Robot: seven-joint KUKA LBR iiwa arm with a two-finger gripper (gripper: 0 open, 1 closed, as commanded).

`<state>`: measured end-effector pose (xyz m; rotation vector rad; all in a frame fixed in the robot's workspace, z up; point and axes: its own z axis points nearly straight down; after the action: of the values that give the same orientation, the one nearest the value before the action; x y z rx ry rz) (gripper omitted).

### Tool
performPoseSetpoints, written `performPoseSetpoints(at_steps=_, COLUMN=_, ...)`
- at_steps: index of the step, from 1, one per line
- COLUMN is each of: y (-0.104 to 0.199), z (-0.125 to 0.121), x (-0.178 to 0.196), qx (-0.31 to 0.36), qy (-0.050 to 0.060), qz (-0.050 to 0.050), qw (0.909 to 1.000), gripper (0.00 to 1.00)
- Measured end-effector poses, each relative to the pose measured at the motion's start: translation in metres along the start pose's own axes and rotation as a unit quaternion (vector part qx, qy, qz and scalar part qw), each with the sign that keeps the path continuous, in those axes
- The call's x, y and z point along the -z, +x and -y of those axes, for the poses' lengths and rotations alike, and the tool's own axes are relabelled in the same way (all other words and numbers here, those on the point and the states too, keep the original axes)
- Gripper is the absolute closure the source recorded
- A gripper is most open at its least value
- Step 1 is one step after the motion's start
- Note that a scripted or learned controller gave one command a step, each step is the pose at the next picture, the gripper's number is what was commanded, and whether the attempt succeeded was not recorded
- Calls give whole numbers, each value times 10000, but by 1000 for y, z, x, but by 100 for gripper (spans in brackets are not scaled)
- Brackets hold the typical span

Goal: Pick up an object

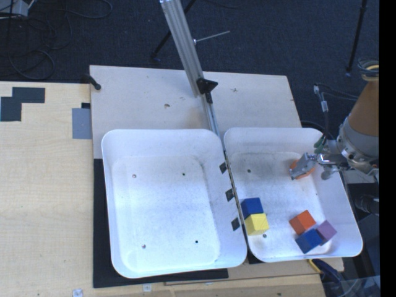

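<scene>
My gripper [302, 167] hangs over the upper right part of the right bin [272, 142], reaching in from the right. A small orange piece [299, 174] shows between its grey fingers, and the fingers look shut on it. Further forward on the bin floor, a blue cube [251, 206] touches a yellow cube [257, 224] near the left wall. An orange cube [302, 221], a purple block [327, 231] and a second blue block [309, 241] cluster in the front right corner.
The left bin [117, 166] sits beside the right one, with a divider carrying black clips [229, 194] between them. A slanted metal rail [185, 48] rises behind the bins. Cables and a stand lie on the dark floor beyond.
</scene>
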<state>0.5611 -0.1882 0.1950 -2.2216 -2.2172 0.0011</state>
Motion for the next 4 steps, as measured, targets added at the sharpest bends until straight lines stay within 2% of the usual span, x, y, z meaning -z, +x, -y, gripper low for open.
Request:
performPoseSetpoints(at_steps=1, y=-21, z=-50, x=-100, qx=30, qy=10, qz=9, qw=10000, gripper=0)
performPoseSetpoints(at_steps=2, y=4, z=-90, x=-105, qx=-34, qy=247, qz=-22, qw=9997, gripper=0)
performPoseSetpoints(at_steps=3, y=8, z=-83, x=-105, qx=-26, qy=106, qz=-7, qw=9999, gripper=0)
performPoseSetpoints(at_steps=4, y=6, z=-96, x=-105, qx=-47, qy=318, qz=-42, qw=9995, gripper=0)
